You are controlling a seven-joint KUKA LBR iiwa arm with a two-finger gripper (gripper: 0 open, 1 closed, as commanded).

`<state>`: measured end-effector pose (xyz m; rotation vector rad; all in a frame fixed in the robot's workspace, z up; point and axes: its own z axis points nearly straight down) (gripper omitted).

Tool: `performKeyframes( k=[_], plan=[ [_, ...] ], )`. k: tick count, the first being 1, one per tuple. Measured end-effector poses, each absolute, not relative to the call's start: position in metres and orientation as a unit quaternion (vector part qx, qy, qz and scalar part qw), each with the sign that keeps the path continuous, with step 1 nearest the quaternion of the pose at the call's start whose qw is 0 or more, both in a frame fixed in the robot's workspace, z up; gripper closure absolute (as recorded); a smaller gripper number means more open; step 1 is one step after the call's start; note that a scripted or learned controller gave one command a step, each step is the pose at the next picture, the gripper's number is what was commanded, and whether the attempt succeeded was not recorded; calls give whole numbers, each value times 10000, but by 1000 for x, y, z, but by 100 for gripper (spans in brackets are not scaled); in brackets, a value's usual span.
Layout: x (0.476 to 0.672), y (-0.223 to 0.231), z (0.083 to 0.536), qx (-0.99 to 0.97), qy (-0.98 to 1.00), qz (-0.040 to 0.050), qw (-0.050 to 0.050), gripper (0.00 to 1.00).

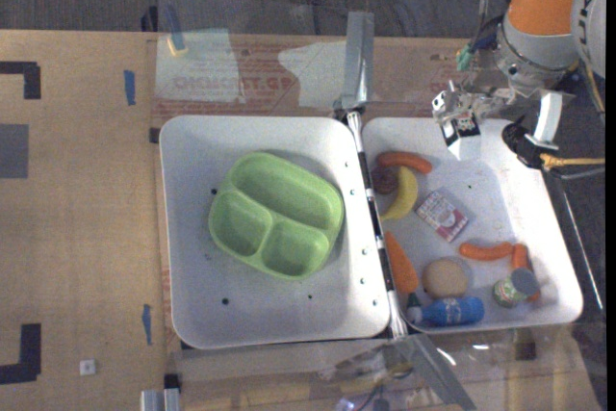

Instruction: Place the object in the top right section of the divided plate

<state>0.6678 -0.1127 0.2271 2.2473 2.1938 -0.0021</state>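
Observation:
A light green divided plate [277, 215] with three sections lies tilted in the left white bin [192, 303]. My gripper [460, 122] hangs over the far left corner of the right bin [553, 236], well to the right of the plate. Nothing shows beneath it. Closest to it in that bin are a red sausage [404, 161], a yellow banana [406, 194] and a dark round fruit [385, 180].
The right bin also holds a pink-and-white packet [442, 215], a carrot [401, 267], an orange sausage [486, 251], a tan round piece [445, 277], a blue bottle [452, 311] and a small green can [510, 290]. A metal divider [358, 72] stands between the bins at the back.

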Motion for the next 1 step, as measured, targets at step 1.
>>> performKeyframes(
  k=[1],
  plan=[
    [630,-59,185,5955,8034,1,-5,100]
  ],
)
